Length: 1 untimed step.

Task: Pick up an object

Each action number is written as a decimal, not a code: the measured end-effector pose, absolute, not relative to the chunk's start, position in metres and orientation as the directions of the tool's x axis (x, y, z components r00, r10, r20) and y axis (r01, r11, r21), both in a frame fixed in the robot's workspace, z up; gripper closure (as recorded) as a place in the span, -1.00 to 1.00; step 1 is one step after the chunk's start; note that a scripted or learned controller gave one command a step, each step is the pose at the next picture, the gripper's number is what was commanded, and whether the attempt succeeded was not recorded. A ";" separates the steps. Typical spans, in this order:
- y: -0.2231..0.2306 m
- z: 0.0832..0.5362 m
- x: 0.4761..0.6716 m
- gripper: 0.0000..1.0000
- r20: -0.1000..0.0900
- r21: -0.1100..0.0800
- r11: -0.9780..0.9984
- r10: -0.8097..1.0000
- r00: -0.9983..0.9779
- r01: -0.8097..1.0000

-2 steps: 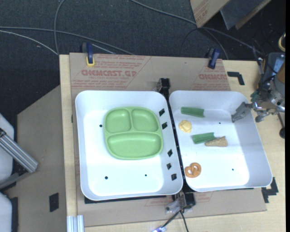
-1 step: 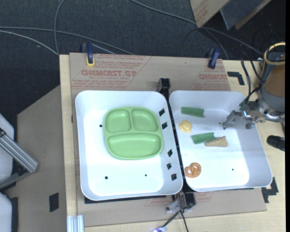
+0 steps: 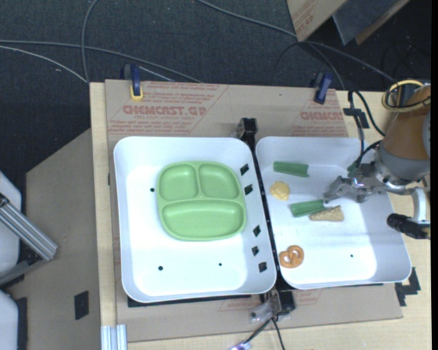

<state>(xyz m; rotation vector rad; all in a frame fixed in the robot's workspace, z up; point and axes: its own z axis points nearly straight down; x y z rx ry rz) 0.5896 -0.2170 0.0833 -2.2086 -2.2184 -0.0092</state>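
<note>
While the tool point(image 3: 335, 191) hovers by the green stick point(image 3: 307, 207) near the right bin's point(image 3: 383, 266) middle, I cannot tell its state. That stick looks light and stiff; take it across its narrow middle.

Dark carpet floor point(image 3: 55, 27) crossed by cables point(image 3: 85, 41); cardboard box point(image 3: 318, 14) above
</note>
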 end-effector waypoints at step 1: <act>-0.220 0.096 0.590 1.00 0.005 0.000 0.005 1.000 -0.005 1.000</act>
